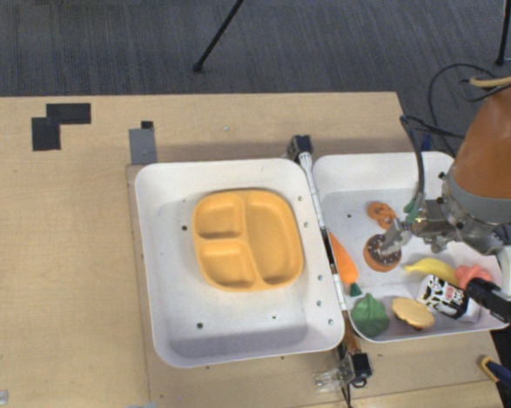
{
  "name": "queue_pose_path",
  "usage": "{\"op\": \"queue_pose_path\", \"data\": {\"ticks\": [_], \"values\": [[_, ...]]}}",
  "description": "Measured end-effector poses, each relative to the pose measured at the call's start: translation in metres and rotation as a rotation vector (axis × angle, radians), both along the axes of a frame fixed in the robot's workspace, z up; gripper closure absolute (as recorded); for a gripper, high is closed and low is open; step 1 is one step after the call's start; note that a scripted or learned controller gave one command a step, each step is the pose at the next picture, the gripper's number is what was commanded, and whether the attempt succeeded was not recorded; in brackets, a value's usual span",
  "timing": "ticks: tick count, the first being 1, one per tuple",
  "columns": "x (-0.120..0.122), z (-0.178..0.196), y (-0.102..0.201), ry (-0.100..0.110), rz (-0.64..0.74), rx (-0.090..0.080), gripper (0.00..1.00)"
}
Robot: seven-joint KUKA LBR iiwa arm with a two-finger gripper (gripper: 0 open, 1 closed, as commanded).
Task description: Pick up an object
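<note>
My gripper (402,221) hangs low over the right bin (345,177), reaching in from the right under the orange-banded wrist. It looks open, with nothing between its fingers. A chocolate doughnut with sprinkles (382,250) lies just below and left of the lower fingertip. An orange pretzel (379,210) lies to the gripper's left. A yellow banana (430,268) lies just in front of the gripper body. Near the front wall sit a green vegetable (369,315), a tan bread piece (412,312), a black-and-white carton (443,296) and a pink item (475,274).
An orange carrot (342,258) lies along the right bin's left wall. The left bin (169,274) holds a yellow divided plate (244,240). Cables run behind the arm at the right, and a metal divider bar (312,190) separates the bins.
</note>
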State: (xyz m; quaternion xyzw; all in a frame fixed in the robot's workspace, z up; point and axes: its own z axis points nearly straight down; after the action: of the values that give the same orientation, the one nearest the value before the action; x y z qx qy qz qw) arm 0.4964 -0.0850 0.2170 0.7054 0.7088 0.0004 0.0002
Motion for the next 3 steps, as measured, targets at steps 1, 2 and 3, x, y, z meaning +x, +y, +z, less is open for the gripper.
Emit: {"op": "queue_pose_path", "data": {"ticks": [1, 2, 3], "values": [[0.015, -0.033, 0.036, 0.0, 0.234, 0.0, 0.0], [0.021, -0.087, -0.001, -0.011, 0.401, -0.001, 0.0], [0.031, -0.103, -0.024, -0.004, 0.431, -0.013, 0.0]]}}
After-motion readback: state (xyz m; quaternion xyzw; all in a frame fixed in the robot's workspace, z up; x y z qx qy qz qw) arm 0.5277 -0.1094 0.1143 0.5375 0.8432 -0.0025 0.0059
